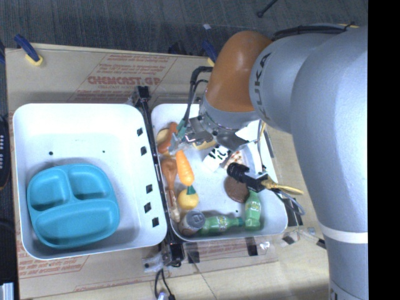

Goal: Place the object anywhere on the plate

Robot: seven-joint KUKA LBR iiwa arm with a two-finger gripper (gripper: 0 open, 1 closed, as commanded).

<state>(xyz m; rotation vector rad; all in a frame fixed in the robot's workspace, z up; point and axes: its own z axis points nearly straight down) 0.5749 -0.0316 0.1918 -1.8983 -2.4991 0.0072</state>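
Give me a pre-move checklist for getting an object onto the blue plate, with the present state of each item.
1. Blue plate lies flat in the left bin, nothing on it: ok.
2. Objects ready in the right bin, such as the carrot, lemon and green bottle: ok.
3. Tool over the right bin's upper left part, near the carrot: ok.
4. An object between the tool's tips: cannot tell.
5. Objects apart enough for a clean pick: not ok, they crowd along the bin's left wall.
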